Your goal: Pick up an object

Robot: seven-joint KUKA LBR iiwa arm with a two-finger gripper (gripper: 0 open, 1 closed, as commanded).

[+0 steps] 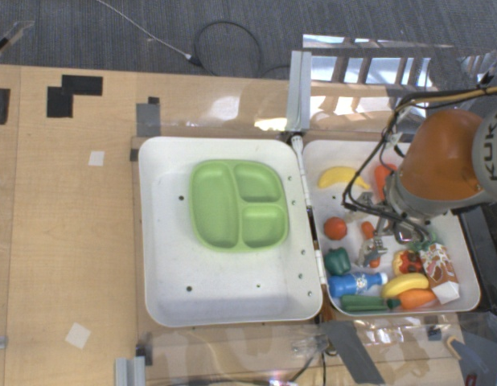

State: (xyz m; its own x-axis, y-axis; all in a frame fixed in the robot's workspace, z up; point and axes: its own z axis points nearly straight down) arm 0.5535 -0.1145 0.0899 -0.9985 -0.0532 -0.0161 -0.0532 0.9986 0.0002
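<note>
The gripper (pixel 375 250) hangs low inside the right bin (pixel 471 292), its metal fingers pointing down among the toys; whether they are open or closed on anything I cannot tell, since cables and the wrist crowd over them. Just under and beside it lie small orange pieces (pixel 367 229), likely the nearest candidates for a pick, though nothing is visibly lifted. The arm (pixel 438 155), with its orange band, leans in from the right so the tool can drop straight into the clutter.

Moving outward, the bin holds a red tomato-like ball (pixel 335 228), a dark green pepper (pixel 338 260), a blue bottle (pixel 355 283), a green cucumber (pixel 363 302) and a small printed carton (pixel 438 265). Bananas number two: one banana (pixel 342 176) near the far wall, a second banana (pixel 405 284) near the front, with an orange carrot-like piece (pixel 416 298) against it. The toys are packed together, which makes a clean grasp harder.

The left bin (pixel 164 296) holds one green divided plate (pixel 238 204) with three compartments, probably the drop place
</note>
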